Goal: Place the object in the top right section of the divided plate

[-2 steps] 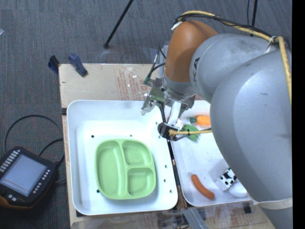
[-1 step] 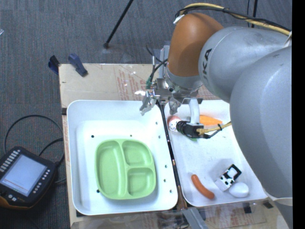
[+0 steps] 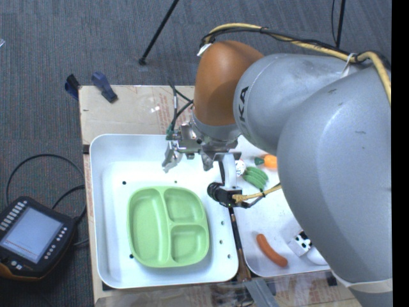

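A light green divided plate lies in the left white bin. It has one long section on the left and two smaller ones on the right; the top right section holds nothing. My gripper hangs over the far part of the left bin, just beyond the plate's far edge. It is open, its two fingers spread wide with nothing between them. A red-orange sausage, a green toy vegetable and an orange piece lie in the right bin.
The big grey arm covers most of the right bin. A black fitting with a yellow cable hangs by the divider between the bins. A black-and-white item sits near the sausage. A teach pendant lies on the floor at left.
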Robot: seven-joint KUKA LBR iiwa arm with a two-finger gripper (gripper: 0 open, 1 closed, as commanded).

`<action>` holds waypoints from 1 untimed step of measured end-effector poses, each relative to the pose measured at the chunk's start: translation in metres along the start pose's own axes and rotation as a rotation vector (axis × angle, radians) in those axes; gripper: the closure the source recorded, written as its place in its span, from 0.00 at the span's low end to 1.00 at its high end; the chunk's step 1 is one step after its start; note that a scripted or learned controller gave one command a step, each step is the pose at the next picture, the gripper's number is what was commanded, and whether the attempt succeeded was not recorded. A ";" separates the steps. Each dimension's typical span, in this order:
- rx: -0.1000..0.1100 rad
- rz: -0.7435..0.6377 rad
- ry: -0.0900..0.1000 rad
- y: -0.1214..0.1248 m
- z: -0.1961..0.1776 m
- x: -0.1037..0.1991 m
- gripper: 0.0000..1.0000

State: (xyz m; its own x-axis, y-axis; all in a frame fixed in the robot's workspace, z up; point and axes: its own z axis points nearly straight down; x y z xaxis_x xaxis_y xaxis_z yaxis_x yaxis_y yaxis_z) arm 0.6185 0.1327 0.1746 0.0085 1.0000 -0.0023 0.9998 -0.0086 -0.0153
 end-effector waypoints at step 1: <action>-0.009 -0.373 -0.002 0.026 -0.010 -0.095 0.00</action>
State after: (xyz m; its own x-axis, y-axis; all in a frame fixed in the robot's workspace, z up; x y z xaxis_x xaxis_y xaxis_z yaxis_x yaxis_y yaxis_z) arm 0.6434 0.0370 0.1839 -0.3565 0.9343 0.0002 0.9343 0.3565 -0.0066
